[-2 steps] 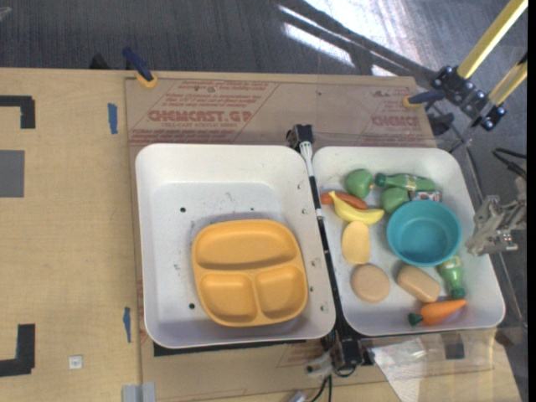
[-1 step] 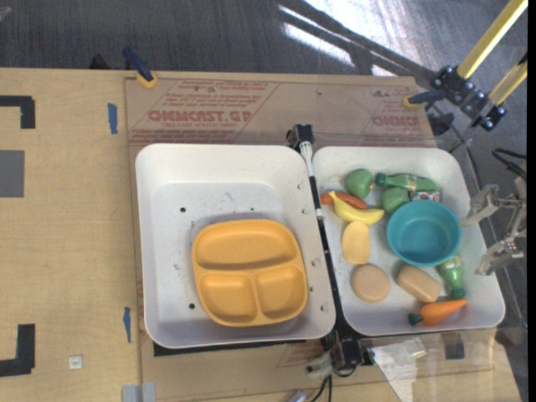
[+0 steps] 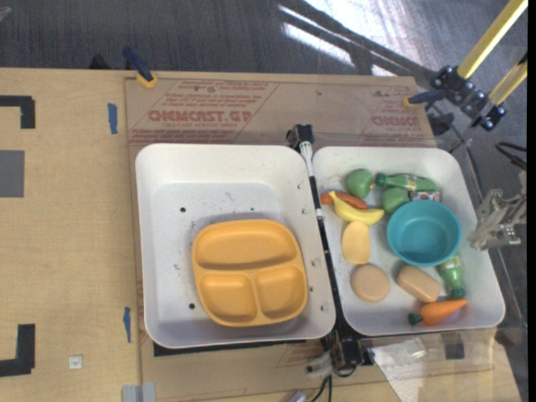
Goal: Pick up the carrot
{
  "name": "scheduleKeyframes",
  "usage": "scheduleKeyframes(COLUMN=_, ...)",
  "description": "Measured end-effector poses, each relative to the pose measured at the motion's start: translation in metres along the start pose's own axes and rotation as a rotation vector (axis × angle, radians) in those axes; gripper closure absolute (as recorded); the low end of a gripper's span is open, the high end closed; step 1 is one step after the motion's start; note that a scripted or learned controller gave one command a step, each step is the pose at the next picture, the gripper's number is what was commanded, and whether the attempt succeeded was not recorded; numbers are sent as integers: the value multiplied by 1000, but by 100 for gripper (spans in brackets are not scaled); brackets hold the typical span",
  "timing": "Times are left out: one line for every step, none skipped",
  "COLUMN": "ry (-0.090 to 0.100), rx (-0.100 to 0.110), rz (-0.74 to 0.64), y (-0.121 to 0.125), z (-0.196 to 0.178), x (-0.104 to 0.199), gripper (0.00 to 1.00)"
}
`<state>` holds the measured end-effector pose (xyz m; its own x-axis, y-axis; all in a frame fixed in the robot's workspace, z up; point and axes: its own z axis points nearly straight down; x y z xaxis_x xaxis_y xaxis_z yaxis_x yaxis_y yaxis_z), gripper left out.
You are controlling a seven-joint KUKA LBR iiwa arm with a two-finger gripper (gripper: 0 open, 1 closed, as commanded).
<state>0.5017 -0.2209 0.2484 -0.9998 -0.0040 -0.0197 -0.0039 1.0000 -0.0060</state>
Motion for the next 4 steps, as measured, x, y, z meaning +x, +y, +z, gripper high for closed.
scheduleKeyframes(ry=1, rx=-1, rz=0, y=0, z=1, x=0, gripper=0)
scheduleKeyframes(ry=-9, rx=3, rz=-1, y=0, z=-12, x=-3, gripper=100)
scheduleKeyframes(ry=-7, rx=2, rz=-1, y=1, z=-11, x=-3, gripper=0)
scheduleKeyframes(ry=-18, rx=7, rz=-2, y=1, z=-23, x=-6, gripper=100)
